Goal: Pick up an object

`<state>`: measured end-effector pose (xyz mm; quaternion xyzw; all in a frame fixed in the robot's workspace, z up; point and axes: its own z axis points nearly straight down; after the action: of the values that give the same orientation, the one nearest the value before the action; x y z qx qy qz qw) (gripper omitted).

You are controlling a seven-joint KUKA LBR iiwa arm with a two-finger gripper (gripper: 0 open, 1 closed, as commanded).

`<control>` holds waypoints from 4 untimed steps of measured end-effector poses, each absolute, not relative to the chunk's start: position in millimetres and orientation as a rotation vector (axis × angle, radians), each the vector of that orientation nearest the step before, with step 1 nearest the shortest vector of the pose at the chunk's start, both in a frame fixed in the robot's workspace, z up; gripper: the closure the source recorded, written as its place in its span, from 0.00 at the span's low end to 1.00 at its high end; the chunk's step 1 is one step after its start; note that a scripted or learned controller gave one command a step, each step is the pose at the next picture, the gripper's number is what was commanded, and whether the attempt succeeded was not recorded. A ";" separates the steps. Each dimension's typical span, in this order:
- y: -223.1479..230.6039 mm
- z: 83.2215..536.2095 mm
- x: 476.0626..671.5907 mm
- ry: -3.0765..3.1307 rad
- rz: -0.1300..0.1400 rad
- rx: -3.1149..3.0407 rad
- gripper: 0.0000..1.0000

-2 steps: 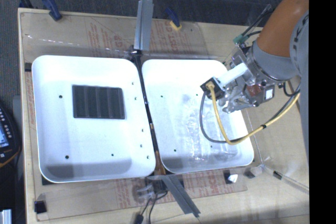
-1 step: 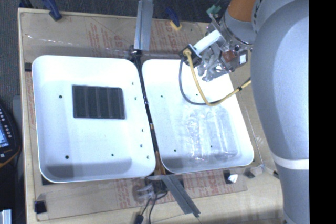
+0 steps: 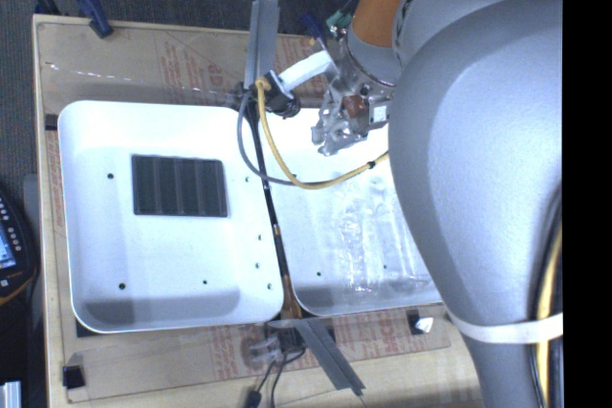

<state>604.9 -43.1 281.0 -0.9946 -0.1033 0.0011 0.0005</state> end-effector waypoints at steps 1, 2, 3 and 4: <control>-44.2 290.3 604.7 -0.329 0.009 -3.125 1.00; -141.2 334.5 639.0 -0.350 0.005 -3.119 1.00; -87.3 343.4 634.2 -0.328 0.009 -3.121 1.00; -161.4 441.6 638.3 -0.418 -0.001 -3.112 1.00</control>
<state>638.3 -161.4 441.6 -0.9911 -0.1332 -0.0003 0.0006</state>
